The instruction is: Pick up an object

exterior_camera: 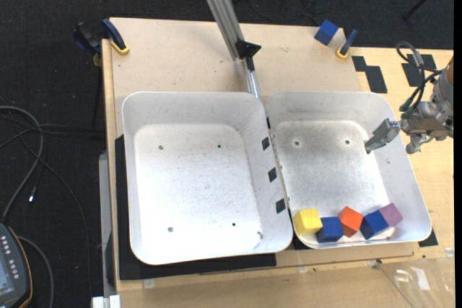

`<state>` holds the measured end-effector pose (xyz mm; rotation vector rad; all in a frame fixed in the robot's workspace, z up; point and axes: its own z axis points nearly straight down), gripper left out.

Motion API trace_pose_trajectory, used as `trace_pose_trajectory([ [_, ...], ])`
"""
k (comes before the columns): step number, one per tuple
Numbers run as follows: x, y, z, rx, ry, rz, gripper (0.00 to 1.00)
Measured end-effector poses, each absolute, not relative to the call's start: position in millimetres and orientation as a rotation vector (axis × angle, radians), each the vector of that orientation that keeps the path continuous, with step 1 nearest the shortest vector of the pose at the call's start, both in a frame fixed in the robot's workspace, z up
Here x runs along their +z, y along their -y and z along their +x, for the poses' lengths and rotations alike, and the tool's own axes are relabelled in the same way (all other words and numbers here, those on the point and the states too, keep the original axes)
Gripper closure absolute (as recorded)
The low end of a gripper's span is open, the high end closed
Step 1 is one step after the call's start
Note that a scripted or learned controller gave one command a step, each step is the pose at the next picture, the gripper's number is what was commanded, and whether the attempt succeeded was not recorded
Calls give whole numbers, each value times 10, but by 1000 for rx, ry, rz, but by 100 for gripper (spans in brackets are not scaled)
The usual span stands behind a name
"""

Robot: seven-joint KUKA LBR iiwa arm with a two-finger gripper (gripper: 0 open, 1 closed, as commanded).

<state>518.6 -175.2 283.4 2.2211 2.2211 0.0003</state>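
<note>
Blocks (pixel 350 222) lie bunched along the near wall of the right bin (pixel 325 112), while the gripper (pixel 397 137), spread wide and grasping nothing, hangs above that bin's right rim, so it should descend squarely over one outer block, avoiding its neighbours.

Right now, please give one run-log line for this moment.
tool: over right white bin's right edge | held: nothing seen | cubes: yellow, blue, orange at near wall

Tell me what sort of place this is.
Likely a robotics lab test bench: two white bins on a clamped wooden board, coloured blocks for grasping, a robot gripper, loose cables on dark carpet.
</note>
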Motion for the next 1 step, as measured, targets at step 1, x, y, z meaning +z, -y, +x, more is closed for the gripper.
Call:
trace_pose_trajectory([
  [1, 2935, 1749, 5195, 2, -2222, 2217, 100],
])
